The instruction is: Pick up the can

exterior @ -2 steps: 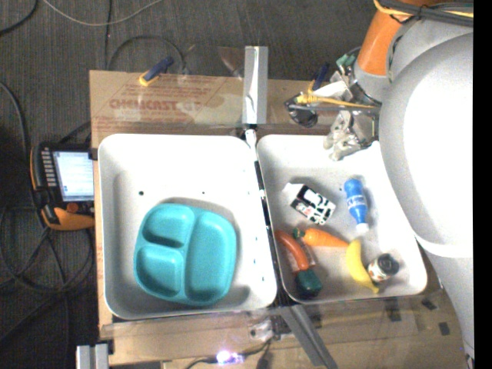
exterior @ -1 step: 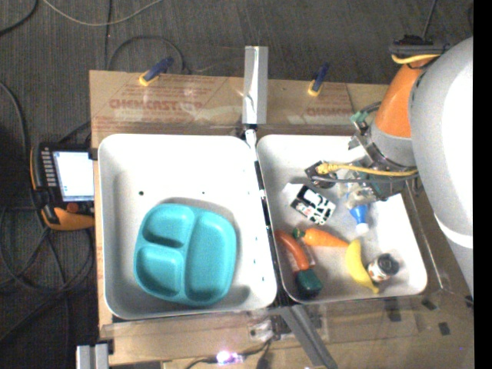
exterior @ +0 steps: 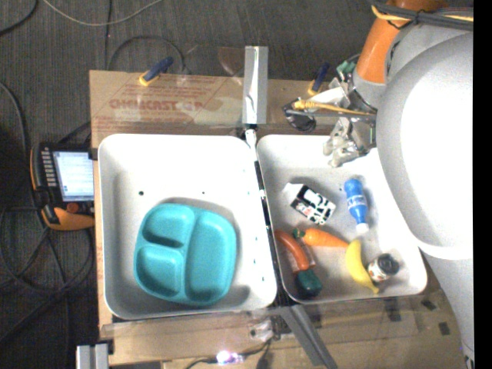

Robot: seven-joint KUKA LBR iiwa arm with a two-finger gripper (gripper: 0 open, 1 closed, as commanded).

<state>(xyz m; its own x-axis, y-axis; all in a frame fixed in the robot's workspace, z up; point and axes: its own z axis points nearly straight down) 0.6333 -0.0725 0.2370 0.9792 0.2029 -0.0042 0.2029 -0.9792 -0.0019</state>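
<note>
Hovering at the right bin's (exterior: 269, 206) far edge, our end effector (exterior: 342, 146), grip state unreadable, sits well apart from the small dark-topped metal can (exterior: 383, 267), which touches the yellow banana (exterior: 356, 264), so we risk snagging fruit.

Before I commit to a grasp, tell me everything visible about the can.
The can is small and looks metallic, with a dark top end ringed by a pale rim and a reddish-brown label on its side. It sits in the near right corner of the right bin, seemingly tilted with its top toward the camera. The yellow banana lies against its left side. The gripper is at the bin's far side, well apart from it.
</note>
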